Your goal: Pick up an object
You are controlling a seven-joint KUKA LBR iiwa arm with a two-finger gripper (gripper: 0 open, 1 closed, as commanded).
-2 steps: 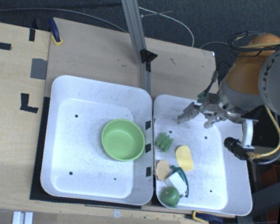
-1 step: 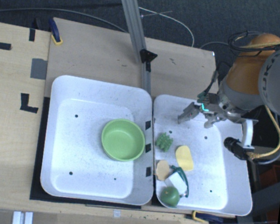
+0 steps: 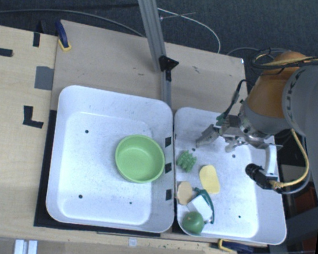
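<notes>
At the near edge of the right bin (image 3: 262, 229): a green ball (image 3: 194, 222), a white block (image 3: 200, 205), a tan piece (image 3: 184, 192). Farther in: a yellow piece (image 3: 210, 179), long axis toward the far edge, and a green studded toy (image 3: 186, 160) by the left wall. Beyond, toward the far edge: the pincer (image 3: 222, 137), spread, gripping nothing, toy down-left of it

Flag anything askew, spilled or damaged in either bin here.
Nothing stands out. The green bowl sits upright in the left bin. In the right bin, the small green block, yellow piece and green ball cluster near the divider, intact. The gripper hovers above them.
</notes>
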